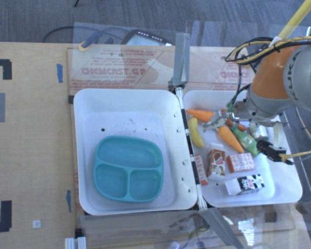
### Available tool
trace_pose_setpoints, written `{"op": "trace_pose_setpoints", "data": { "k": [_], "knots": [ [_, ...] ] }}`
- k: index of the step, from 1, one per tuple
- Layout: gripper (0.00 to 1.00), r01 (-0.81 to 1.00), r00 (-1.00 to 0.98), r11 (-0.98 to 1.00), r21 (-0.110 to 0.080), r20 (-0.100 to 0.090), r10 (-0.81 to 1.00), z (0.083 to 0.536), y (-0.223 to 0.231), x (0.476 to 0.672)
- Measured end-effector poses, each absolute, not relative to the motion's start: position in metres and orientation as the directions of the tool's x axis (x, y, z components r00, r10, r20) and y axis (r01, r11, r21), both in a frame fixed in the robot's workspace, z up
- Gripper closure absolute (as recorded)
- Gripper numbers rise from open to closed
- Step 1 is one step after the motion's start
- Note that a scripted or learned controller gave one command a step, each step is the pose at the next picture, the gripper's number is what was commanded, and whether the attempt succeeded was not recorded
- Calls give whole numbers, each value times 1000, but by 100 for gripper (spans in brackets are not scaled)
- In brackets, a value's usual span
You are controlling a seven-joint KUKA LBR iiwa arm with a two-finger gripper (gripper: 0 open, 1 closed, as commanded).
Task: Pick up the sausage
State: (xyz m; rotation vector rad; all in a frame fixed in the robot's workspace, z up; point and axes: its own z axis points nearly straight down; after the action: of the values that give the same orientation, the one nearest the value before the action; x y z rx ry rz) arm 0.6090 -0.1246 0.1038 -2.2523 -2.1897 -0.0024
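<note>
White-and-black milk carton (243,183) lies nearest in the right bin (282,190). Beyond it, the reddish sausage (199,169) lies along that bin's left wall (just beside a brown carton (216,163)). Farther back, the gripper (221,122) hangs near a carrot (230,138), well apart from the sausage; open or closed, I cannot tell.

Grey arm (300,82) reaching in from the right edge, orange band (272,79) bulging just above the wrist. Yellow and black cables looped over the top of the band, with another black cable trailing off below the wrist toward the right. Gripper (222,122) pointed leftward and slightly down at the end of the wrist, metal fingers (213,123) spread a little apart, nothing visibly between them.
</note>
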Motion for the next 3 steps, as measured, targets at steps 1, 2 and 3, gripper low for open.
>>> {"op": "trace_pose_setpoints", "data": {
  "k": [1,2,3],
  "knots": [
    [100,999,32,-32,1,1,999,113,-126,609],
    [100,999,53,-53,-1,0,999,184,-54,667],
    [100,986,-164,164,0,-1,986,194,-38,667]
  ]
}}
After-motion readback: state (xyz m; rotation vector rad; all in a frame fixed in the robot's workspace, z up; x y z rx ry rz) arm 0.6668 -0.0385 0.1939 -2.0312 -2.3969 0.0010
